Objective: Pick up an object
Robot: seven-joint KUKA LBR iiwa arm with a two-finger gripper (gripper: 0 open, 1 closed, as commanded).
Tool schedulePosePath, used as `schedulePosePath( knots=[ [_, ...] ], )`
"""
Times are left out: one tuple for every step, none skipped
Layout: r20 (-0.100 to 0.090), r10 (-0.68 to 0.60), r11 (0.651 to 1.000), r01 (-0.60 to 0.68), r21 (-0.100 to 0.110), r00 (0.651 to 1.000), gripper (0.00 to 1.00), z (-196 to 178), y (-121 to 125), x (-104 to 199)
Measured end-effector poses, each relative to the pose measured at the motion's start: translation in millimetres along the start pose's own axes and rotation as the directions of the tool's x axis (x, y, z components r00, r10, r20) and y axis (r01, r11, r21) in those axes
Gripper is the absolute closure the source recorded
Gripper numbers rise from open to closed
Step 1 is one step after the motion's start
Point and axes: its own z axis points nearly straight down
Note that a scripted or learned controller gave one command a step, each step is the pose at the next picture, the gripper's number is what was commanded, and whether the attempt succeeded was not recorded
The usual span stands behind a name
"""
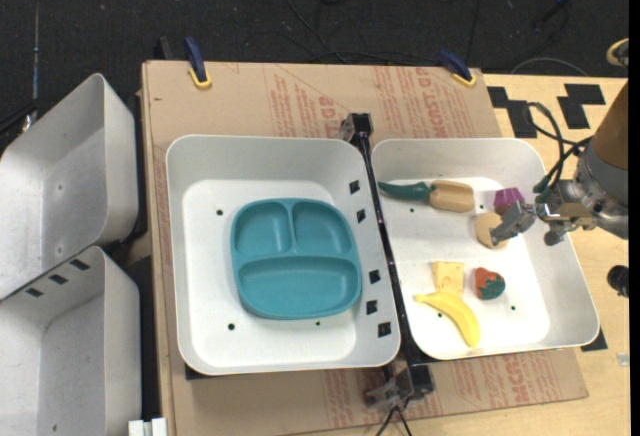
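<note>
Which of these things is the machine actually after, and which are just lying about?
Part of the job, all in the right bin:
- gripper
- banana
- yellow wedge
- red and green toy
- purple block
- tan piece with green handle
- tan round piece

Lying about:
- teal divided plate in the left bin
- cardboard sheet

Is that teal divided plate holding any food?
Empty: the teal plate lies flat in the left bin, all three compartments showing bare.

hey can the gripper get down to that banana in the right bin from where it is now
Probably yes. The banana lies in the open near the right bin's front edge, with just a yellow wedge touching its top. The gripper hangs above the bin's right side, nothing between them.
</note>
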Motion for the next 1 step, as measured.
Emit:
schedulePosePath(
  knots=[
    [0.002, -0.003, 1.0, 0.003, -0.01, 1.0, 0.0, -4.9, 2.4, 0.3]
  ],
)
